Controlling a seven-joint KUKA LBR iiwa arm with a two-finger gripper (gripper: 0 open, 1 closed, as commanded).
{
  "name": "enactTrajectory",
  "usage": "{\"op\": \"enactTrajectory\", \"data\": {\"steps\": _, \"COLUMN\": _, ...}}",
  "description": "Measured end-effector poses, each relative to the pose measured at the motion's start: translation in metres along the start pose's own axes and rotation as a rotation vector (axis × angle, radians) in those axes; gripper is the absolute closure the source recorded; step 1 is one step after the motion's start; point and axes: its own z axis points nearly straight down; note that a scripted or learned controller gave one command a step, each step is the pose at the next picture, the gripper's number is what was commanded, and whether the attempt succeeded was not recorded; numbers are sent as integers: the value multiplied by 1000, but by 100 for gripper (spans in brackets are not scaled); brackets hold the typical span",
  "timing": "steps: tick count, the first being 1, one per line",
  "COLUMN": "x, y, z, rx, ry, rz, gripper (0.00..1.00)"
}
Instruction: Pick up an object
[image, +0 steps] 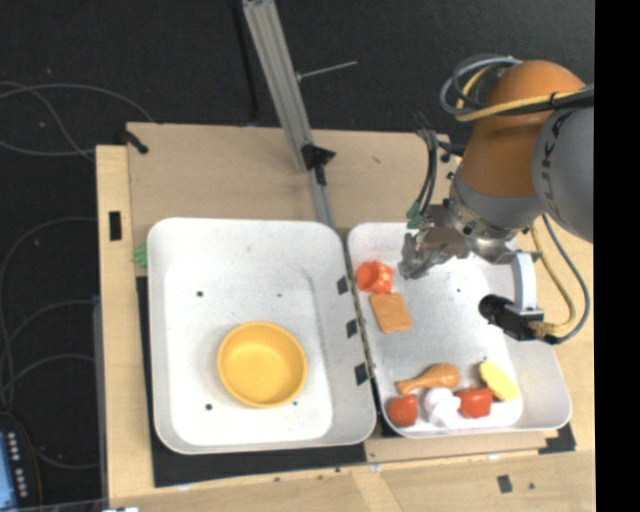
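My gripper (415, 262) hangs over the upper left part of the right bin (530, 420), just right of a red-orange object (374, 277). Nothing shows between its fingers. Below that object lies an orange-tan block (392, 314). Along the bin's front edge lie a tan drumstick-shaped piece (430, 379), a red piece (402, 409), a white piece (439, 406), another red piece (476, 402) and a yellow piece (498, 380).
The left bin (190, 260) holds a yellow bowl (262, 363) near its front. A slanted metal post (290, 110) rises behind the bins. The arm's grey body and orange band (510, 120) fill the upper right, with cables beside it.
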Motion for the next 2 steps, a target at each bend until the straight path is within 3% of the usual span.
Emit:
{"op": "enactTrajectory", "data": {"steps": 1, "x": 56, "y": 17, "z": -2, "rx": -1, "ry": 2, "rz": -2, "gripper": 100}}
{"op": "enactTrajectory", "data": {"steps": 2, "x": 93, "y": 40, "z": 4, "rx": 0, "ry": 0, "rz": 0, "gripper": 100}}
